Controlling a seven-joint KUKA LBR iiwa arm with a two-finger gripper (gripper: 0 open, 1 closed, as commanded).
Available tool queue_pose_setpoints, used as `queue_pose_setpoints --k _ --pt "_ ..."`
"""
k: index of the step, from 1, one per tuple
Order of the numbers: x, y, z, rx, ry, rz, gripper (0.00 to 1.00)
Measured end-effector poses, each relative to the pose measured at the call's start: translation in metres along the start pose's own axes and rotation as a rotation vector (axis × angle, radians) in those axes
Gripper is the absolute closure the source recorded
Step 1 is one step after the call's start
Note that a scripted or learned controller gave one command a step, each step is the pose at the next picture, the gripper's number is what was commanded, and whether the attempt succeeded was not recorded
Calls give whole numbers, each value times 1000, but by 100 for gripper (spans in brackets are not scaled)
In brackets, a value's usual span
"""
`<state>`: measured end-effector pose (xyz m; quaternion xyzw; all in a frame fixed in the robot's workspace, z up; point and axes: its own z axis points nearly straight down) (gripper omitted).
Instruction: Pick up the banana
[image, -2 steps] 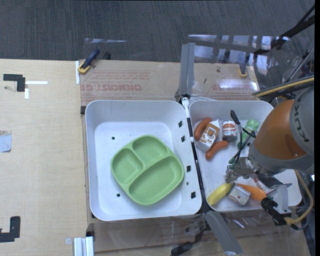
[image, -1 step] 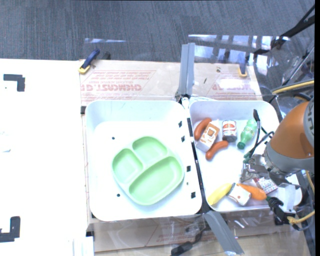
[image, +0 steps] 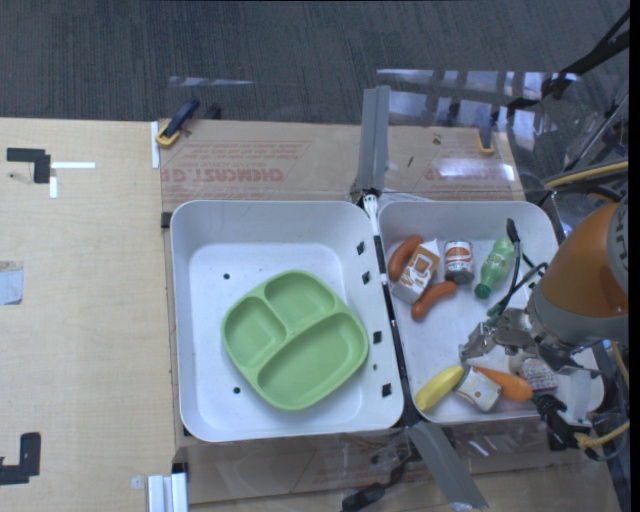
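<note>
Banana (image: 439, 387) is lying at the right bin's (image: 455, 212) near-left corner, beside a carrot (image: 505, 382) and small carton (image: 480, 395). Gripper (image: 488, 340) is hovering just above-right of it; can't tell its opening, nothing visibly held. Left bin (image: 200, 330) is holding 1 green plate (image: 295, 340).

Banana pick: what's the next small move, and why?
Probably shift the pincer toward the lower left and lower it over the banana. It sits just up and right of the fruit, which lies free at the right bin's near-left corner, beside a carrot.
</note>
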<state>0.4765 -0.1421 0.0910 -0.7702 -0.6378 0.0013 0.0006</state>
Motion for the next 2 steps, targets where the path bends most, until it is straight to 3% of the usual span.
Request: queue_pose_setpoints --k 1,2 --pt "47 -2 0 1 1 -256 0" --pt "43 -8 1 2 1 -140 0"
